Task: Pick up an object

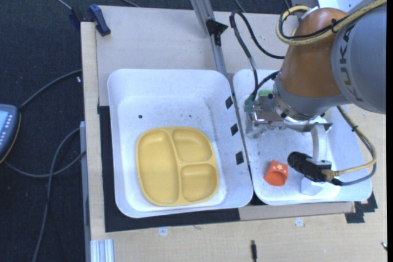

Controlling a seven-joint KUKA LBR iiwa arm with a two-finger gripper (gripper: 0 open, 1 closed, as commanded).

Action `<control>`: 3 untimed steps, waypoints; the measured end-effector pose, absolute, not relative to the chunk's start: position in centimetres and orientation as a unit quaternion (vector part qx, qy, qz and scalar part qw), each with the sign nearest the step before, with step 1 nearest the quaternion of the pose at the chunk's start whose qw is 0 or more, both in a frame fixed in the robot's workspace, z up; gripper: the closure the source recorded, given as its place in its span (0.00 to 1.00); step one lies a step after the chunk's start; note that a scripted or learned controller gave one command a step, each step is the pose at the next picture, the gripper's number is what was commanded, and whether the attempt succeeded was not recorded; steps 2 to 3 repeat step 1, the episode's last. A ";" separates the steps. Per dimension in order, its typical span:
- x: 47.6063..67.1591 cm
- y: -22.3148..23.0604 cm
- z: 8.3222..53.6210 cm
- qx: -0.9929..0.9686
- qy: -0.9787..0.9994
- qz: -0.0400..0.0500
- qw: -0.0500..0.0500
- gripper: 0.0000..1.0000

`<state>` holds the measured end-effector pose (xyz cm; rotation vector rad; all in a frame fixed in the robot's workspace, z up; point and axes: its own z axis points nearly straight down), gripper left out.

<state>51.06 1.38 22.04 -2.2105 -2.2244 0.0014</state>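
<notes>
- Lighting: bright and even, from overhead; worktop (153, 40) lit uniformly to all its edges.
- Left bin (116, 86) and right bin (350, 150): white walls near washed out, no hard glare.
- Shadows: soft; faint grey shading beneath the arm (310, 58) on the right bin's floor.
- Arm: broad dull highlight on its orange band; slightly soft.
- Yellow tray (177, 164): mild sheen on ridges.
- Overall sharpness: moderate, somewhat grainy.

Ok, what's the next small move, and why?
Probably slide the gripper toward the near rim of the right bin until it is over the orange piece. That piece lies apart from the gripper, and it is much closer than the yellow plate in the left bin.
</notes>
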 end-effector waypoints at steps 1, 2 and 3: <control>50.5 6.7 21.1 -0.705 -0.709 0.001 0.003 1.00; 50.5 6.7 21.1 -0.705 -0.709 0.001 0.003 1.00; 50.5 6.7 21.1 -0.705 -0.709 0.001 0.003 1.00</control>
